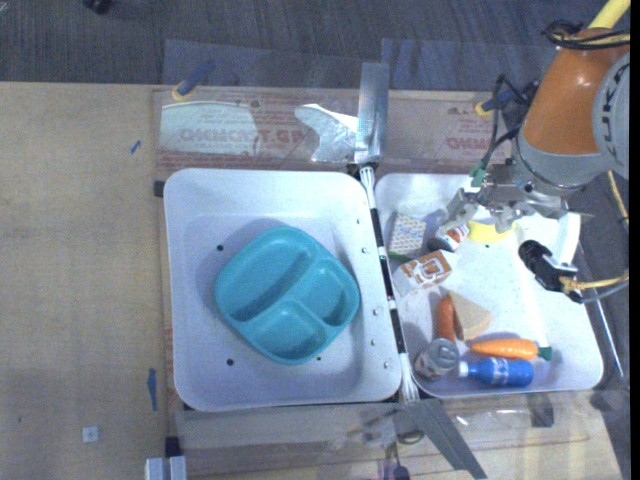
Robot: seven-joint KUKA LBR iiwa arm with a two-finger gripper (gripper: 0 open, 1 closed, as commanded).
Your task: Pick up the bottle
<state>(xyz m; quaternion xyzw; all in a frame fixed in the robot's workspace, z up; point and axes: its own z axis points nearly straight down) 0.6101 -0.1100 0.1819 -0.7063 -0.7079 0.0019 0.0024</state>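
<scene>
Overhead slanted view of the tabletop (80,268) with two white bins side by side. Nearest the camera, in the right bin (585,363), the blue bottle (497,372) lies on its side along the front wall, well below the tool and apart from it, its white cap end pointing toward a small metal can (436,358) just beside it. An orange carrot (508,348) lies directly behind the bottle, touching or nearly touching it; a second, upright-oriented carrot (445,319) and a tan wedge (471,317) sit just beyond, between the bottle and the tool. Farther back, below and left of the tool, are a small orange-and-white box (428,268) and a patterned pale packet (407,233). The tool (470,206) hangs over the rear of the right bin, close to a small white-and-red item (452,236) and a yellow object (490,230); whether its fingers are spread or pressed together cannot be told, and nothing is visibly pinched. Far left of the tool, the left bin (190,208) holds a teal divided tray (287,294). The arm's orange band (565,103) rises above the tool at the far right
</scene>
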